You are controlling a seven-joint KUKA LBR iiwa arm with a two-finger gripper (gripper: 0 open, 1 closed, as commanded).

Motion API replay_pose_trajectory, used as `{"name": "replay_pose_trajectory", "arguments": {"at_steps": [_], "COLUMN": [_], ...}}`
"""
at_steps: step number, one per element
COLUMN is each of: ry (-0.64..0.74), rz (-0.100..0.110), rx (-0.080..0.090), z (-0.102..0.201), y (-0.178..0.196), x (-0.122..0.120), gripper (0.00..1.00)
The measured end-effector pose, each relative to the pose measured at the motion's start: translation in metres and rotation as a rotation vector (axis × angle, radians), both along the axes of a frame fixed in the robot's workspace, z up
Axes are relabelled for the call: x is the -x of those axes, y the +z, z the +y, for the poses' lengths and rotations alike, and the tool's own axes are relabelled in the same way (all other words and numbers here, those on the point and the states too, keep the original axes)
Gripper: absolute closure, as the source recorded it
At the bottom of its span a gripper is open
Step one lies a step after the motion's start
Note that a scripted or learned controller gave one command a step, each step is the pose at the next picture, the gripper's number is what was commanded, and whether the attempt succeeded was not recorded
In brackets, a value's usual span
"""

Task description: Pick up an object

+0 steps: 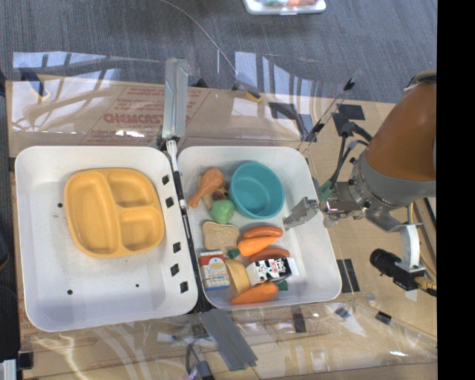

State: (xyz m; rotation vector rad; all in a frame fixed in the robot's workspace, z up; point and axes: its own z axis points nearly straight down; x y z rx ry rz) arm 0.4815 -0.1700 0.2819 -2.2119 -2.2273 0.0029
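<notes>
You can see the arm (401, 141) only in part — its orange band runs off the right edge. The gripper (300, 212) is a grey blur over the right bin's (315, 249) rim, and you cannot tell how it stands. A white tray (285, 6) is cut by the top edge. The lower carrot (254, 294) hides part of the carton (269, 269) — its print is too small to read.

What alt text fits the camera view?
The gripper hangs over the right bin's right edge, beside a teal bowl, toy drumstick, carrots and a milk carton. The left bin holds a yellow divided plate.
</notes>
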Motion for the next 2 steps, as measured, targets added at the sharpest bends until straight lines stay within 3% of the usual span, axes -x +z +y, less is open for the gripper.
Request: {"name": "replay_pose_trajectory", "arguments": {"at_steps": [1,2], "ry": [-0.054,-0.099], "rz": [0.009,-0.002], "rx": [-0.003,-0.001], "z": [-0.026,0.005], "y": [-0.153,-0.190], "x": [-0.016,-0.013], "gripper": [0.00,0.00]}}
